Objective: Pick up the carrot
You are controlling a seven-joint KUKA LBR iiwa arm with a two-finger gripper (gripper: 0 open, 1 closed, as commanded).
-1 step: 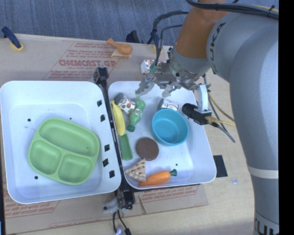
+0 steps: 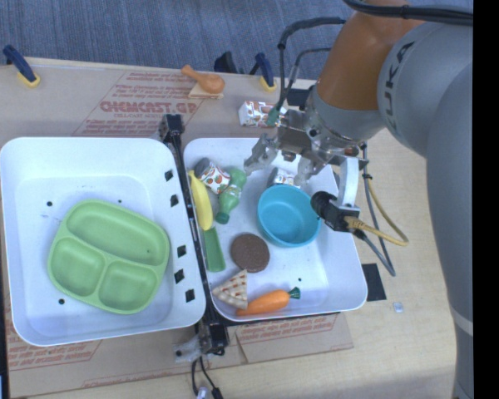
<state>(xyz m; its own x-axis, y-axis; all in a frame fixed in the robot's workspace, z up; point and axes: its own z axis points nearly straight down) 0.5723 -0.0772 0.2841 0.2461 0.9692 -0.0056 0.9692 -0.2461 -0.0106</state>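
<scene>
The carrot point(image 2: 264, 302) is seen at the right bin's point(image 2: 345, 273) front edge beside a pizza slice point(image 2: 232, 290), while the gripper point(image 2: 284, 160) is held above the blue bowl point(image 2: 289, 214), its fingers spread and grasping nothing.

single fixed camera above bench point(image 2: 416, 322), looking down aslant.

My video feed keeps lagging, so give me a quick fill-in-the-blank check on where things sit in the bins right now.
1. The orange carrot lies in the ____ white bin.
2. The green divided plate sits in the ____ bin.
3. The gripper hangs beside the ____ bowl, far from the carrot.
4. The slice of pizza lies just ____ of the carrot.

Missing words: right; left; blue; left
</scene>
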